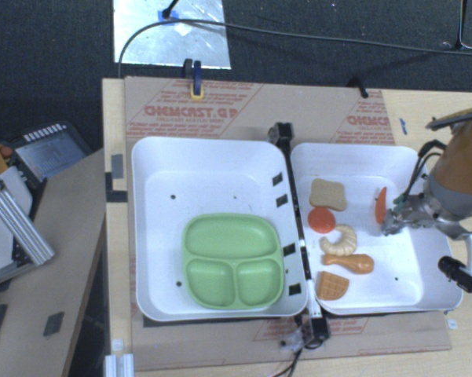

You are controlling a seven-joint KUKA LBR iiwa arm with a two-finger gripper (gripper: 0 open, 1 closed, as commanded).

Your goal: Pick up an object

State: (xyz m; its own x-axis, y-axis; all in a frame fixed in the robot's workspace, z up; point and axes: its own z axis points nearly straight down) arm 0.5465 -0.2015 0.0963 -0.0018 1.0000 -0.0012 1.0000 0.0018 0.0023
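Note:
The right bin holds toy food: a tan bread slice, a red tomato slice, a pale croissant, an orange drumstick, a waffle-like piece and a red pepper-like piece. My gripper reaches in from the right, low in that bin, just below the red piece and right of the croissant. Nothing shows between its tips.
The left bin holds a green divided plate. A black clamp sits on the divider between the bins. Cardboard lies under both bins, and cables run along the back. A grey device sits off to the left.

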